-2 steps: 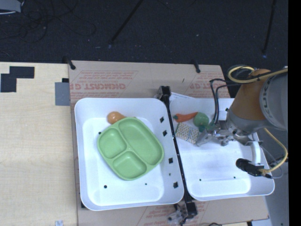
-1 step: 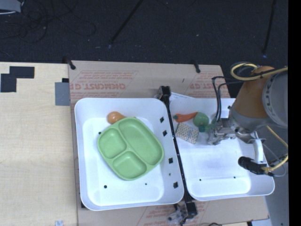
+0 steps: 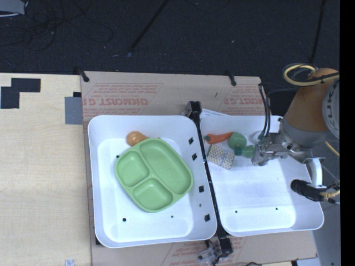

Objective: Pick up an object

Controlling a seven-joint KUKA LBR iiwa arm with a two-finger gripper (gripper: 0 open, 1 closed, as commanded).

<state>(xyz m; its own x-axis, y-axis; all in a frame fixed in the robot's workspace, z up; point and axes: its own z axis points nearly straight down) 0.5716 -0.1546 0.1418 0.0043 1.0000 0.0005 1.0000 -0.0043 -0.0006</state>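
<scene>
Camera view: two shallow white bins side by side on cardboard-covered surface. Left white bin (image 3: 105,204) carries green three-compartment plastic plate (image 3: 153,174) at centre, tilted; small orange round object (image 3: 135,138) touching plate's far-left rim. Right white bin (image 3: 260,209) carries orange carrot-shaped toy (image 3: 219,138), green rounded toy (image 3: 238,142) and patterned cloth square (image 3: 221,157), clustered near far-left corner. Gripper (image 3: 263,153) low over right bin's far edge, just right of green toy. Jaws' spread: cannot tell; nothing seen between them.

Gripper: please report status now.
Gripper low in right bin, beside green toy. Nothing seen held. Carrot and patterned pad close by.
</scene>
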